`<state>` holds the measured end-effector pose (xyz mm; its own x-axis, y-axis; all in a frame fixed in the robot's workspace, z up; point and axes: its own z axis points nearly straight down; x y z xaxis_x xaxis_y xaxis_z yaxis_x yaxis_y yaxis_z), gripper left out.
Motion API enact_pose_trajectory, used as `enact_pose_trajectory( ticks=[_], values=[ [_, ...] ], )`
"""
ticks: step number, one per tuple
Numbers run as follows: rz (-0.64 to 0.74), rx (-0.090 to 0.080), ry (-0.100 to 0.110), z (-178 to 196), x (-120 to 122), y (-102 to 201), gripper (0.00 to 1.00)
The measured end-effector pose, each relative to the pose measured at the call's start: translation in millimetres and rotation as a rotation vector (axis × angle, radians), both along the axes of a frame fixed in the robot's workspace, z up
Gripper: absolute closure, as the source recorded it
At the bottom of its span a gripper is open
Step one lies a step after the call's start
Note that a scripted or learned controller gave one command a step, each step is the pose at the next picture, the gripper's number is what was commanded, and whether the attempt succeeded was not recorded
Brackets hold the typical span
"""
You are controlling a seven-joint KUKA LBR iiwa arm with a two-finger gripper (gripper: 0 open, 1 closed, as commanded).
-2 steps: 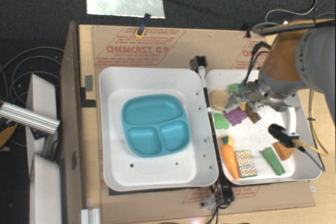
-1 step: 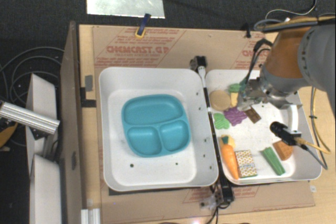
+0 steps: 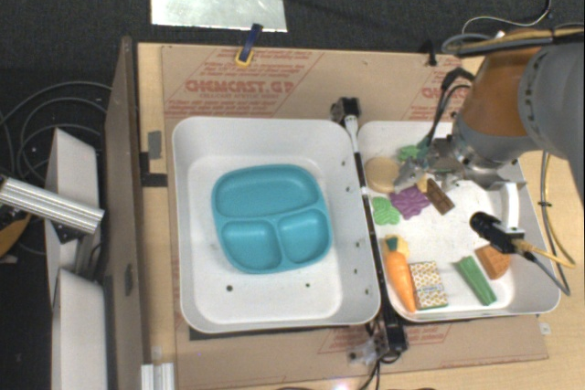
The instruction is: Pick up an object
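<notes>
The object nearest to being picked is the purple toy grapes [image 3: 411,199], lying in the upper left part of the right bin [image 3: 450,237]. The hand [image 3: 423,167] is low over that same corner, just above and slightly right of the grapes in the camera view. It is close to them, but you cannot tell whether it touches them. A small brown piece [image 3: 440,196] lies just beside the grapes on their right, under the hand's lower edge. A round beige disc [image 3: 381,171] sits to the hand's left, near the bin wall.

You cannot tell how far open the hand is, since the wrist and its fittings cover it from above, and nothing is visibly held. Judge this as the reach-and-grasp step, with no lift yet. Your next move calls for centring on 1 object only, because grapes, brown piece and disc crowd together and a close could catch 2 at once or push 1 aside.

Further out, a green toy piece [image 3: 386,211] lies left of the grapes. A toy carrot [image 3: 398,269], a patterned block [image 3: 428,284] and a green block [image 3: 476,279] line the bin's near edge. The left bin [image 3: 189,224] holds a teal divided plate [image 3: 271,216], well apart from the hand. Both bins rest on the table [image 3: 228,73].
</notes>
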<state>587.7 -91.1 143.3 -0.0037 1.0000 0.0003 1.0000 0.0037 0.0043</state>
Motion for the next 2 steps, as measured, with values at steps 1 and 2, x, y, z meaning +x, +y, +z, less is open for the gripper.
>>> enact_pose_trajectory(
  ticks=[1, 2],
  values=[
    [-0.004, 0.001, -0.002, -58.4, -10.6, 8.0, 0.00],
    [-0.001, 0.001, -0.010, -42.4, -7.0, 8.2, 1.00]
  ],
)
